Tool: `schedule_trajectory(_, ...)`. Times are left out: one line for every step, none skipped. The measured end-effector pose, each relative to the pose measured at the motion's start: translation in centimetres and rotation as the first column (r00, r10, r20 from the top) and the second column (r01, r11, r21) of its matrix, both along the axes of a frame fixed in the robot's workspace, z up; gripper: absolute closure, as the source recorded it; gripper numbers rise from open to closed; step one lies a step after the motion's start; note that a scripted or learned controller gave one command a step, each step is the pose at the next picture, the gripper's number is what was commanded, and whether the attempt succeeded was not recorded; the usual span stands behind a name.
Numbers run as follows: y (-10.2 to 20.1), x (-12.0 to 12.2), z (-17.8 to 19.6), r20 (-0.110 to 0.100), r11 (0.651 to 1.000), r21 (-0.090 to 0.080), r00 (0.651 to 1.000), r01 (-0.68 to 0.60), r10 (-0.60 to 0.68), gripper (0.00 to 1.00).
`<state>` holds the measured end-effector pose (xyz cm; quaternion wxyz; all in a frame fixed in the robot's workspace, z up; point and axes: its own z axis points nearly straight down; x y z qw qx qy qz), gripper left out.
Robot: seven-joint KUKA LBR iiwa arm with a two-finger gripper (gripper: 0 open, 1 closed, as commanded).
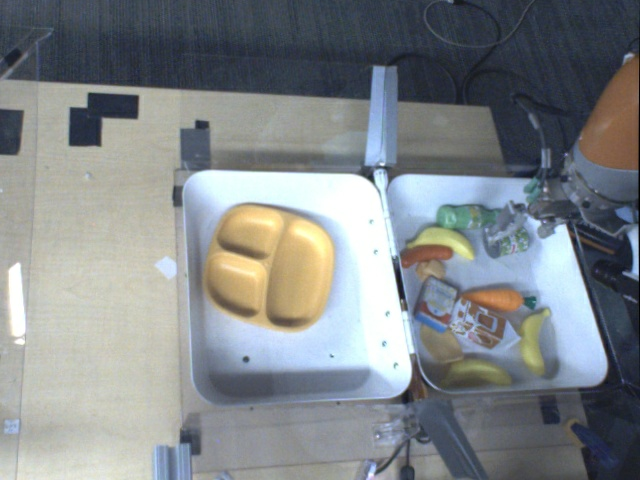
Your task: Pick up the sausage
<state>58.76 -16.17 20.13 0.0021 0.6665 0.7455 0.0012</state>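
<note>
The sausage (425,255) lies on the floor of the right bin (596,363), near its left wall, tucked just under a banana (443,240) that curves over it. It rests untouched, so the pick is not yet made and, as I judge it, nearly the whole task is left.

The gripper (520,230) hangs over the upper right part of that bin, at the end of the arm (610,138) reaching in from the right. The sausage is to the gripper's left and slightly nearer the camera, with the banana between the two. Just beside the gripper, on its left, lies a green bottle (463,215). Whether the fingers are spread or closed cannot be told; metal parts and a pale object blur together there, and I cannot say that anything is held.

Below the gripper sit a carrot (492,299) and a printed packet (465,321); two more bananas lie further down, near the bin's front wall. The left bin (200,368), well apart from the gripper, carries a yellow divided tray (270,265).

What is left, by my reading: travel left over the sausage, descend, close, and lift it without dragging the banana.
</note>
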Motion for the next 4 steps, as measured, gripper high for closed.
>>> schedule_trajectory(-3.2, -6.1, 8.7, 0.003, 1.000, -0.002, 1.000, -0.030, 0.030, 0.00)
schedule_trajectory(-4.4, -8.0, -8.3, 0.001, 0.974, -0.002, 0.975, -0.224, 0.224, 0.00)
schedule_trajectory(-2.4, -2.8, -11.2, 0.008, 0.974, -0.005, 0.974, -0.227, 0.227, 0.00)
schedule_trajectory(-4.3, 4.7, -11.3, 0.004, 0.978, -0.004, 0.978, -0.208, 0.208, 0.00)
